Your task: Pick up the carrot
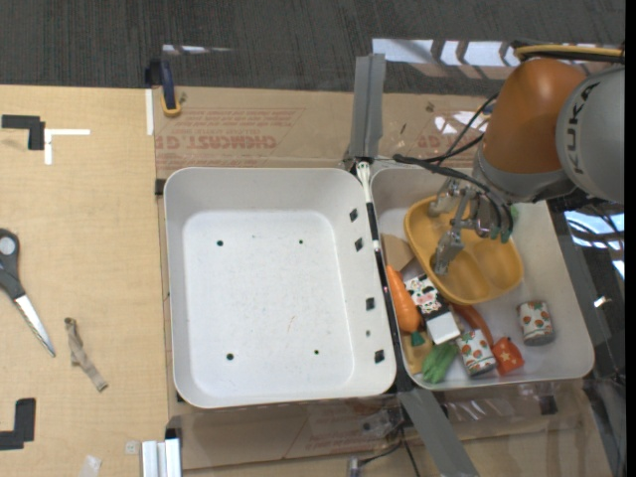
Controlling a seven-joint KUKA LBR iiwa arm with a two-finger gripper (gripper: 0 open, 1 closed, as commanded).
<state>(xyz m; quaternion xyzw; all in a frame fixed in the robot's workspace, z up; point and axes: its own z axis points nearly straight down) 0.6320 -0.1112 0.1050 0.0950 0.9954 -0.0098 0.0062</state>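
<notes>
**Carrot not yet picked; the arm hangs over the yellow bowl**

Camera view: The bench carries two white bins. The left bin has nothing visible inside. The right bin holds a crowd of small things. The carrot lies at the left side of this bin, just beside the wall that separates the two bins, with its orange body pointing down toward a green piece. Near it are a black-and-white patterned thing, a small white block, two small cans with red spots and a red thing.

The gripper is over the yellow bowl, to the right of the carrot and apart from it. Nothing appears to be between the fingers, and whether they are spread or closed cannot be told, because they are dark and thin against the bowl.

As a judgement, the task is at its beginning: the carrot rests in the bin, untouched, and the approach, the closing and the lift are all left to do.

The lower tip of the carrot is hard to make out among the neighbouring things. The arm is cut off at the right edge.
</notes>
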